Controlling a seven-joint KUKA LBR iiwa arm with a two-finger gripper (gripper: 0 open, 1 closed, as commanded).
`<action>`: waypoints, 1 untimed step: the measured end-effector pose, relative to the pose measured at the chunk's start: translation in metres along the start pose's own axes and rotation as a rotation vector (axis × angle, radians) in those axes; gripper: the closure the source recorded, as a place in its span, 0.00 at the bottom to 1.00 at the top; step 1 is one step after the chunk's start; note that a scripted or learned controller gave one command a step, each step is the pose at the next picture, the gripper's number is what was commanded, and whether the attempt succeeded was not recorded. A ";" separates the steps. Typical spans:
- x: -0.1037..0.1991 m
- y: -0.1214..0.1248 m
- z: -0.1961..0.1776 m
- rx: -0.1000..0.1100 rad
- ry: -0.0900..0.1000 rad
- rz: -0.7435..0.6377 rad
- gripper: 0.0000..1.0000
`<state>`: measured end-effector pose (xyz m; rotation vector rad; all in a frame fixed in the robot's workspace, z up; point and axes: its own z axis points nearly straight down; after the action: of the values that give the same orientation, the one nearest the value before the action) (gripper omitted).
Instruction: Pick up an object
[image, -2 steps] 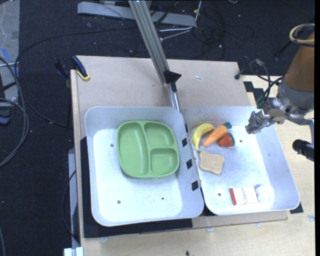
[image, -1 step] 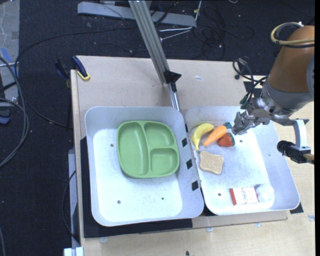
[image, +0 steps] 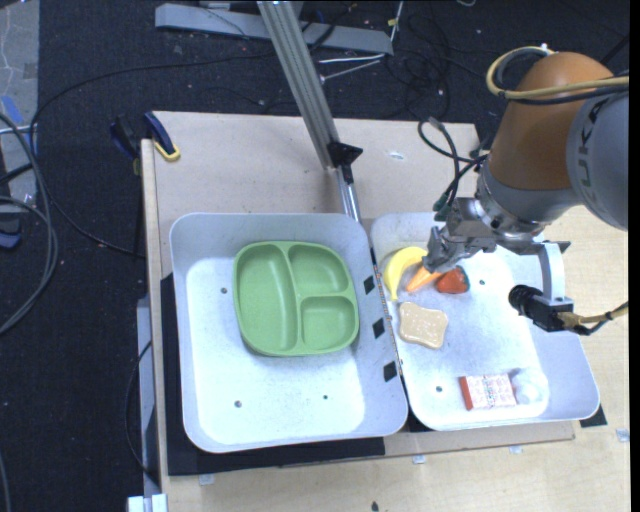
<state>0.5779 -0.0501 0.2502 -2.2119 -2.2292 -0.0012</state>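
**Gripper parked over the carrot in the right bin**

So the gripper (image: 447, 256) is down in the upper left part of the right bin (image: 560, 395), right on top of a small cluster of toy food: a carrot (image: 420, 279), a yellow banana (image: 400, 268) just left of it, and a red tomato-looking thing (image: 453, 283) touching the carrot's right end. Honestly can't tell if the hand is spread or clamped, the wrist hides that part from this angle.

Carrot looks like the target, judging by where the tool sits. It's probably light hard plastic, stiff and a bit slick, and tapered, so I'd grab across the thicker middle rather than the tip or it'll squirt out. Crowding from the neighbours could get in the way.

Easier picks nearby: the bread slice (image: 422, 325) lies flat mid-bin, and a small red and white box (image: 488, 391) sits lower right. The green divided plate (image: 296, 298) is in the left bin (image: 200, 400).
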 end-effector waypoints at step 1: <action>0.055 -0.020 0.009 0.003 0.000 0.000 1.00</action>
<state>0.5576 0.0046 0.2409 -2.2105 -2.2274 0.0018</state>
